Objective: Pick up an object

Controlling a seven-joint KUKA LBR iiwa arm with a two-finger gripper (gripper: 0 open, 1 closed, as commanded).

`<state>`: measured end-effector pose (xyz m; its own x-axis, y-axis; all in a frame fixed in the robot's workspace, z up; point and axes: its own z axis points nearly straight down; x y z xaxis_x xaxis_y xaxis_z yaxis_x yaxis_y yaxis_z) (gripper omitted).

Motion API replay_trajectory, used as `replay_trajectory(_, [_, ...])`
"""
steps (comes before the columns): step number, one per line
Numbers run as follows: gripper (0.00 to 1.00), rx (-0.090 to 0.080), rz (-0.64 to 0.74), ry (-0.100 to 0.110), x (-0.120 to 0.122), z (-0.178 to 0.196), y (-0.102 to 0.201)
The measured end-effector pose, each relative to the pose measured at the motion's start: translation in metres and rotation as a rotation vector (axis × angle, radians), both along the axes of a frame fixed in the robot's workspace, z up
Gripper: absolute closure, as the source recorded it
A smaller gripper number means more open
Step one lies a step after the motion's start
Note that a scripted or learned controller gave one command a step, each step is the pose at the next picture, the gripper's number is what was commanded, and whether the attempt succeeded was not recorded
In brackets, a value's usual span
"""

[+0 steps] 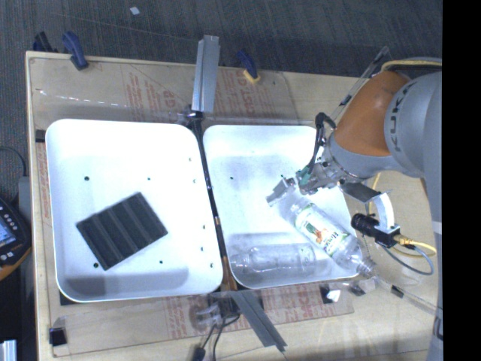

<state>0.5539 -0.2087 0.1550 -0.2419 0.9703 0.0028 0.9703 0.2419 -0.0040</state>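
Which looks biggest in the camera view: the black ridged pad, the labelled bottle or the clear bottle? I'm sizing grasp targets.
1. black ridged pad in the left bin, clearly largest.
2. clear bottle and labelled bottle in the right bin look alike in length; too close to rank.

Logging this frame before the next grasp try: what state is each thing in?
Labelled bottle: lying on its side in the right bin.
Clear bottle: lying along that bin's near wall.
Black ridged panel: flat in the left bin.
Gripper: low over the labelled bottle.
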Motion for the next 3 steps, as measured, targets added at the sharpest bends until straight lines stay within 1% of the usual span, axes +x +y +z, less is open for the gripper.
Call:
replay_trajectory(1, [0.00,0.000,0.000,0.000,0.000,0.000,0.000])
replay_trajectory(2, [0.00,-0.001,0.060,-0.004,-0.065,0.021,-0.002])
replay_trajectory(3, [0.00,-0.003,-0.124,-0.004,-0.028,0.023,-0.002])
